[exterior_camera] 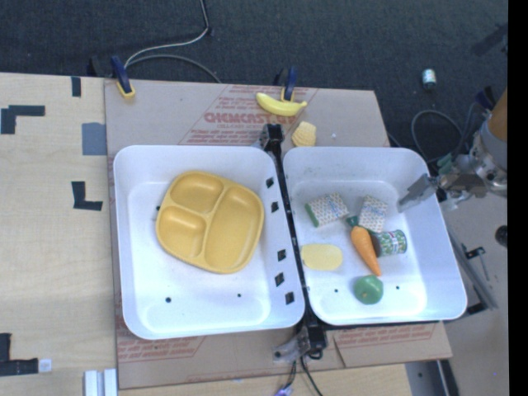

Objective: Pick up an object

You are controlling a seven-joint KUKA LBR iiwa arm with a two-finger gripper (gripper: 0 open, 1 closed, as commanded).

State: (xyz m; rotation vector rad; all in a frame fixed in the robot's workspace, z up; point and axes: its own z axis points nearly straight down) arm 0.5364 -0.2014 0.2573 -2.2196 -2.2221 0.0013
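Glossy yellow plastic tray (210,221); smooth white plastic bins (132,246).

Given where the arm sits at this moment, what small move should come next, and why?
Probably move the claw leftward and down toward the orange plastic carrot. The claw sits at the right rim of the right-hand white bin, apart from every item, and the carrot is among the nearest.

— Where's the camera sitting?
— Fixed up above the bench (49,221), looking down at a slant, far enough back to take in both bins: the left bin (132,246) and the right bin (429,279).
— And the arm (487,159)?
— Enters from the right edge of that one view.
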